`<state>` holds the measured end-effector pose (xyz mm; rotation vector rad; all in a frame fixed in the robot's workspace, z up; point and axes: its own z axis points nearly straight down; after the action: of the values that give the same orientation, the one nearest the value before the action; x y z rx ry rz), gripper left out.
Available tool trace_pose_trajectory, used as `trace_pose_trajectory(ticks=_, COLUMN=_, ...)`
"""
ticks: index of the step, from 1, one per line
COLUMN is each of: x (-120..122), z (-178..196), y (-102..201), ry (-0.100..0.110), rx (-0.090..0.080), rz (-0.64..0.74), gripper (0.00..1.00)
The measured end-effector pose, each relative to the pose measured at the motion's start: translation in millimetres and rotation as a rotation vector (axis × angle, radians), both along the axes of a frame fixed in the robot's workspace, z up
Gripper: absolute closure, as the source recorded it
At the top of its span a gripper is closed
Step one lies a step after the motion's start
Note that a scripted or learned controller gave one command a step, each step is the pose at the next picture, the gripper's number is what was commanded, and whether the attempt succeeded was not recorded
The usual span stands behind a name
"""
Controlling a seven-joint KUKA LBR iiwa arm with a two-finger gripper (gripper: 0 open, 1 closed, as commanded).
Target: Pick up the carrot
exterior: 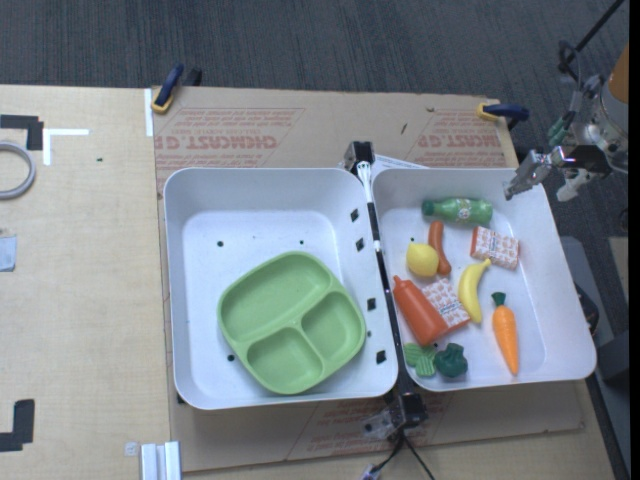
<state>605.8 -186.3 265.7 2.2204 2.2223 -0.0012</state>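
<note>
The small orange plastic carrot with a green top (505,335) lies flat on the floor of the right-hand shallow white bin (560,253), leaves pointing to the far wall, tip toward the near wall. All positions below are taken from the carrot.

- Just left of it: yellow plastic banana (471,290), close but apart.
- Further left: orange plastic bottle (418,310) beside a red-and-white printed packet (446,301); green toy broccoli (447,361) toward the near-left.
- Beyond it, toward the far wall: second red-and-white packet (496,247), green bottle lying on its side (457,209).
- Right of it: bare bin floor up to the sloping side wall. Judged the easiest side for a finger; the banana side looks tighter.

Two-finger gripper (535,171) hangs above the bin's far-right corner, well apart from the carrot, nothing between its fingers. Cannot tell whether they are spread or pressed together. Approach judged not yet begun.
</note>
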Motion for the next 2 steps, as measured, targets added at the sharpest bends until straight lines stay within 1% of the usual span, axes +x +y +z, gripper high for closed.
trace_pose_trajectory(ticks=1, x=-58.5, z=-166.1, y=-20.7, ry=0.0, rx=0.001, rz=-0.104, gripper=0.0)
trace_pose_trajectory(ticks=2, x=-113.9, z=-173.5, y=-11.0, ry=0.0, rx=0.001, rz=-0.155, gripper=0.0)
